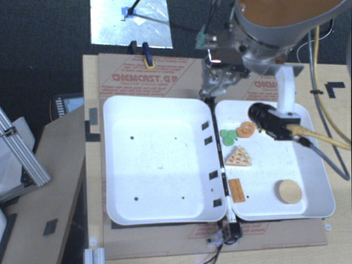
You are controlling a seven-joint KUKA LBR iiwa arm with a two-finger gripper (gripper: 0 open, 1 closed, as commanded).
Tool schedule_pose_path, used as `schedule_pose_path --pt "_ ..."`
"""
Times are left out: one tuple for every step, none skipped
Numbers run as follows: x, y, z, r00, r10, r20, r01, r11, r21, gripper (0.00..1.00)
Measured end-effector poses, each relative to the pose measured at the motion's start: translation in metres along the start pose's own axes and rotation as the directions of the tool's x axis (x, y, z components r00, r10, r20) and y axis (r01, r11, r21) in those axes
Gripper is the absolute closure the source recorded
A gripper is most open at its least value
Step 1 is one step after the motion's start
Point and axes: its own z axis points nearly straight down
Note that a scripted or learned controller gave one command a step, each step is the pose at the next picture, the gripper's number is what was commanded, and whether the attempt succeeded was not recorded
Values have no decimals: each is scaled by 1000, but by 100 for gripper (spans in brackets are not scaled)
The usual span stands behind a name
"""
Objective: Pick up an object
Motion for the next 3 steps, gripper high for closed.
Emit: schedule_pose_path --pt "62 -5 -16 1000 -13 1 13 1000 10 100" --pt "59 -4 -15 1000 -8 3 8 1000 13 0" --pt "59 -4 -27 1000 -11 1 11 1000 10 100"
